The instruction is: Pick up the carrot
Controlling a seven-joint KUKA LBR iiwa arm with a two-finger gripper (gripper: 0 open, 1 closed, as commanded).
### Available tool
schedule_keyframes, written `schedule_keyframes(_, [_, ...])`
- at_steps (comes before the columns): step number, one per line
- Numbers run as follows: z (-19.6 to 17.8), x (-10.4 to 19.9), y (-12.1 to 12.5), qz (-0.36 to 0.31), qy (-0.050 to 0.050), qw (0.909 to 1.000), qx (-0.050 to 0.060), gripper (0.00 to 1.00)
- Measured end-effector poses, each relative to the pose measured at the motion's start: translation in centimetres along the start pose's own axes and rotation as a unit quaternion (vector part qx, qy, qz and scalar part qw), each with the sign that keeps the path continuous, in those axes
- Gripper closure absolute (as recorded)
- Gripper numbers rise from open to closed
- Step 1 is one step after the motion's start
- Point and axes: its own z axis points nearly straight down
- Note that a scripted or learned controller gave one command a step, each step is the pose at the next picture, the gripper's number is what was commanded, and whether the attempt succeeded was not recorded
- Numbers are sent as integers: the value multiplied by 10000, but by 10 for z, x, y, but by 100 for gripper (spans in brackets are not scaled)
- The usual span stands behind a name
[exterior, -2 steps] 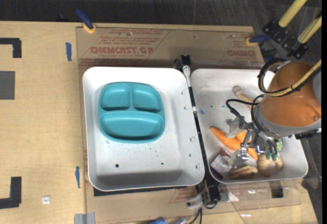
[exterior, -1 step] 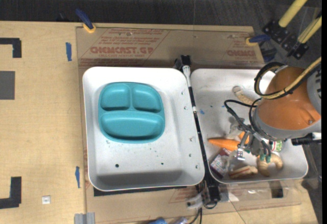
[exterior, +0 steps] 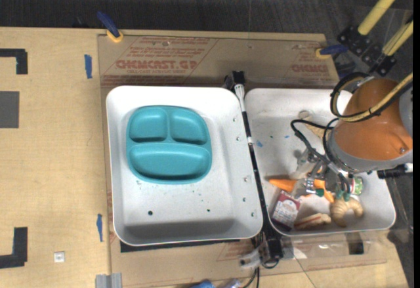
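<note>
The carrot (exterior: 283, 183) lies in the right bin (exterior: 275, 116), near that bin's front left, with its orange tip pointing left and its green end (exterior: 327, 193) to the right. My gripper (exterior: 314, 174) is down over the carrot's middle, so that part is hidden. Above the gripper, the grey wrist and orange band (exterior: 375, 124) cover the right half of the bin. Whether anything is gripped is hidden by the arm.
The left bin (exterior: 125, 201) holds a teal divided plate (exterior: 169, 142). In the right bin, close to the carrot, lie a red and white packet (exterior: 284, 208), a tan mushroom-shaped toy (exterior: 344, 209) and a beige stick (exterior: 312, 220). Black cables (exterior: 307, 134) loop off the wrist.
</note>
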Motion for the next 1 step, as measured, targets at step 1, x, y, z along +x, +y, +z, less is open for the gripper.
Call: schedule_keyframes(1, [-1, 0, 0, 0, -5, 10000, 0, 0])
